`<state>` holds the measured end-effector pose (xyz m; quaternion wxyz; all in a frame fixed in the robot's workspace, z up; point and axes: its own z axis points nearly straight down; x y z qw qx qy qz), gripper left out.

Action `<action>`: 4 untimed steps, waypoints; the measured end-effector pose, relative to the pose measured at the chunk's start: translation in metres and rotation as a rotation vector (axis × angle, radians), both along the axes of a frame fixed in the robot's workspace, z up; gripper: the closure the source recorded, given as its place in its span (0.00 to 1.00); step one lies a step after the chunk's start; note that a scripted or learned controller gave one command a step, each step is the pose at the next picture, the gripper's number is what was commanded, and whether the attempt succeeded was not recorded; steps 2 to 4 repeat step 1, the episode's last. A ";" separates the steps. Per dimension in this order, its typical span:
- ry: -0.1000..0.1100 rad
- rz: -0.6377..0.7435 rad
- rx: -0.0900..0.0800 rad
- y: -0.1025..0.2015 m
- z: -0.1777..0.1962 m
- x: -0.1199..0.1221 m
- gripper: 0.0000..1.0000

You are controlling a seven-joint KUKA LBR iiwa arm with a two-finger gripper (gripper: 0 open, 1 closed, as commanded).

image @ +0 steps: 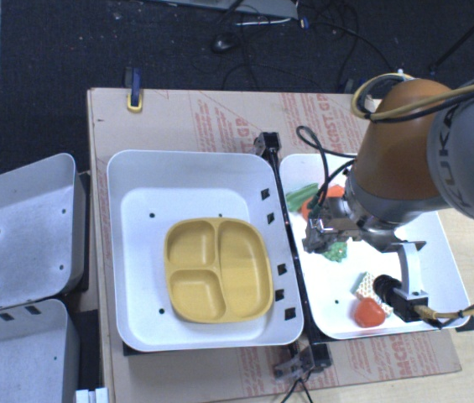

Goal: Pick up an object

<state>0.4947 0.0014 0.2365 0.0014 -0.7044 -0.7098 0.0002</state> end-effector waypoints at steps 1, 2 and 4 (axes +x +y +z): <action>-0.001 0.001 0.000 0.064 -0.005 -0.007 1.00; -0.001 0.001 0.000 0.064 -0.005 -0.007 1.00; -0.001 0.001 0.000 0.064 -0.005 -0.007 1.00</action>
